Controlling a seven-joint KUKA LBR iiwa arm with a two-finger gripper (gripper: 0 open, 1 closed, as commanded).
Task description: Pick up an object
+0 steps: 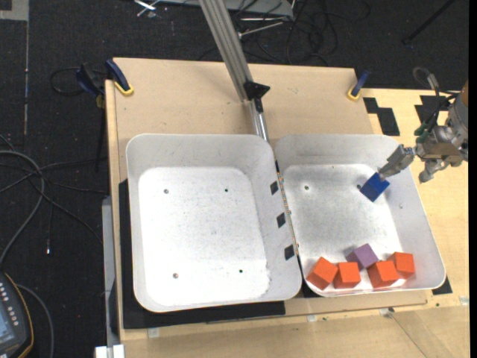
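Your two-finger claw (414, 167) sits spread open, gripping nothing — the small blue plastic cube (374, 187) lies just beside it, toward eight o'clock.

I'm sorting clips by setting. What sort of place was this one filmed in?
Most likely a robotics lab test bench. A wooden bench fixed with clamps bears two white bins, one holding coloured blocks; loose cables run over the dark floor, and a gripper reaches in.
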